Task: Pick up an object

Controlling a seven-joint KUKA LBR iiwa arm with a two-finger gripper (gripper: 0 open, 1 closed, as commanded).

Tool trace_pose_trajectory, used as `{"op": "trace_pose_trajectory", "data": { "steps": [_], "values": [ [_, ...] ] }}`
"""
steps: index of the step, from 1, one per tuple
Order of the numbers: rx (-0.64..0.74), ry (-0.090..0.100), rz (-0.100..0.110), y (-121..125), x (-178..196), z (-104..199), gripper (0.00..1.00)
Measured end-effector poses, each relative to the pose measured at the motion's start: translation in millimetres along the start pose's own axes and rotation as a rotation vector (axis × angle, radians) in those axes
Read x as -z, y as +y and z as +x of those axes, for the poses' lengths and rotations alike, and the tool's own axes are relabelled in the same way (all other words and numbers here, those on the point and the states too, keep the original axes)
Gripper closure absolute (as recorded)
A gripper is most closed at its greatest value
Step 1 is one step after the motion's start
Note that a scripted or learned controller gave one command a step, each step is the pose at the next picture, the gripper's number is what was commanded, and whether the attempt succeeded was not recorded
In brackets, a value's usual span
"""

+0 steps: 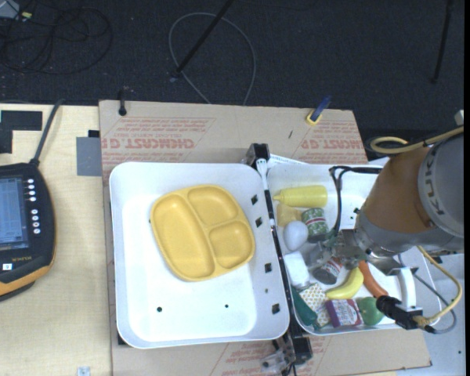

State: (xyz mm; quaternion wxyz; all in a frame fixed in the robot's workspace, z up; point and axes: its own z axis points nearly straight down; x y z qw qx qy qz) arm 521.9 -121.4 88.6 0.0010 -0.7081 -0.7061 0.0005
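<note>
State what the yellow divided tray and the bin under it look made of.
Yellow divided tray: probably moulded plastic, with a soft sheen and rounded compartment ridges. Left bin: likely smooth white plastic, with an even colour and rounded corners; the material isn't certain.

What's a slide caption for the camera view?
KUKA arm reaching into the cluttered right bin; yellow divided tray in left bin.

end effector (pixel 329 258) blurred, fingers unclear

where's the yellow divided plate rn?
The yellow three-compartment plastic plate lies flat in the left white bin, toward its upper middle, across the divider from the cluttered right white bin.
</note>
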Motion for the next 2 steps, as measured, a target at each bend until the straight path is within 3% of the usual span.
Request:
{"op": "trace_pose_trajectory", "data": {
  "steps": [1, 2],
  "values": [
    [-0.003, 0.003, 0.000, 3, 10, -1, 1.00],
    [0.008, -0.001, -0.008, 79, 103, 50, 1.00]
  ]
}}
